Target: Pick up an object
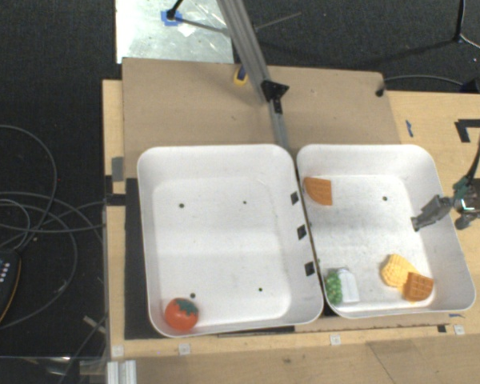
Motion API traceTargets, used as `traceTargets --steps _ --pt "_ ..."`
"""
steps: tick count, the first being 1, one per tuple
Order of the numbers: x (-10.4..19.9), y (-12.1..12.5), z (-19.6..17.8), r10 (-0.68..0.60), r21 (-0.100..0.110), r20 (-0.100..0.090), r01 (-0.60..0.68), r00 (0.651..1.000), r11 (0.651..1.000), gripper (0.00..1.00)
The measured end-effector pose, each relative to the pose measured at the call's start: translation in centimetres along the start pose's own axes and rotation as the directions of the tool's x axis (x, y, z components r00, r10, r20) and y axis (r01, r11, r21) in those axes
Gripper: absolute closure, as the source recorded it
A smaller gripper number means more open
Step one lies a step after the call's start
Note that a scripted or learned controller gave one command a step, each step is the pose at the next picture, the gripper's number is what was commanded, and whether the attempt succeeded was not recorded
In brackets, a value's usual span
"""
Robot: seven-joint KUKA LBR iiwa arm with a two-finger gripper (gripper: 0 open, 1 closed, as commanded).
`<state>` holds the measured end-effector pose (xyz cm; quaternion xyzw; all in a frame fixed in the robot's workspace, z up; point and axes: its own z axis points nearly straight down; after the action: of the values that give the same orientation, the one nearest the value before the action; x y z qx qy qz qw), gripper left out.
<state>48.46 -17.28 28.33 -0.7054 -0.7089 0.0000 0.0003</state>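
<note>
While tool [444, 211] hovers over right bin [444, 184] rim, tomato [181, 314] sits apart.

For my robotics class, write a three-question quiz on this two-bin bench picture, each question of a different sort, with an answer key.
1. True or false: the round red tomato with a green top lies in the left white shallow bin.
2. Which thing lies nearest the pincer at the right white shallow bin?
A. the orange waffle-patterned piece at the far left corner
B. the yellow and orange waffle pieces at the near right corner
C. the green and white packet
3. Fill in: the right bin holds ___ groups of things.

Key: 1 true; 2 B; 3 three.
</note>
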Motion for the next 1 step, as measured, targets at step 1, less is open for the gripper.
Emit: traceTargets --steps 1 --pt "0.01 0.06 -0.16 0.002 -0.004 0.001 -0.002 1.000 1.000 0.00"
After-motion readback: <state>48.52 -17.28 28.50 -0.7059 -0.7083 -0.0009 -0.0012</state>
